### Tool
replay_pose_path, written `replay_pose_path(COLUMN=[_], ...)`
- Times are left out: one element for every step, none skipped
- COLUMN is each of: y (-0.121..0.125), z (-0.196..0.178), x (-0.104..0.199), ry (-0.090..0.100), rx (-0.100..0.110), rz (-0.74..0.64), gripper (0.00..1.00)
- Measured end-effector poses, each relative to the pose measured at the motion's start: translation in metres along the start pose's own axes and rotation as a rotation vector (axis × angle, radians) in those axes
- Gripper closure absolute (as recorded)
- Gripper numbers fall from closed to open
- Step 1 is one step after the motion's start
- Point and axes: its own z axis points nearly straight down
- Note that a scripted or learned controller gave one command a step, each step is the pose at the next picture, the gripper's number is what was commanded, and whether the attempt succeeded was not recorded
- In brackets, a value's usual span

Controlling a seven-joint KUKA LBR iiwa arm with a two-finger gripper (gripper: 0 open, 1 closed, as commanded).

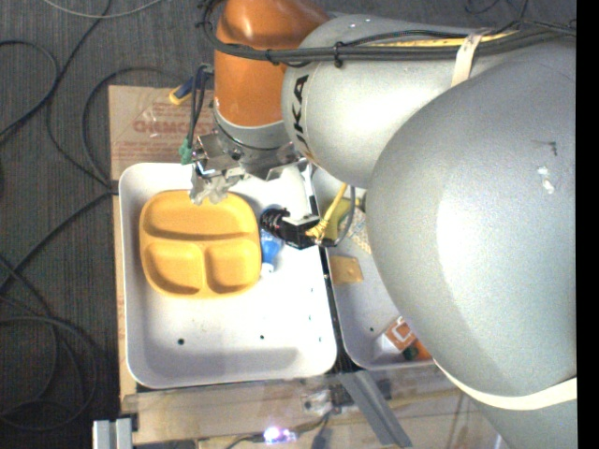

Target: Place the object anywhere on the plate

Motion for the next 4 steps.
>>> replay_pose_path(y=[0.004, 0.026, -0.015, -0.025], z=[0.062, 0.118, 0.063, 0.024], x=[0.018, 0.011, -0.024, 0.018], ry=[0.001, -0.001, 0.0, 0.002], rx=[0.001, 0.001, 0.003, 0.002], rz=[-0.272, -0.284, 0.231, 0.175], gripper=[1.0, 1.0, 1.0, 1.0])
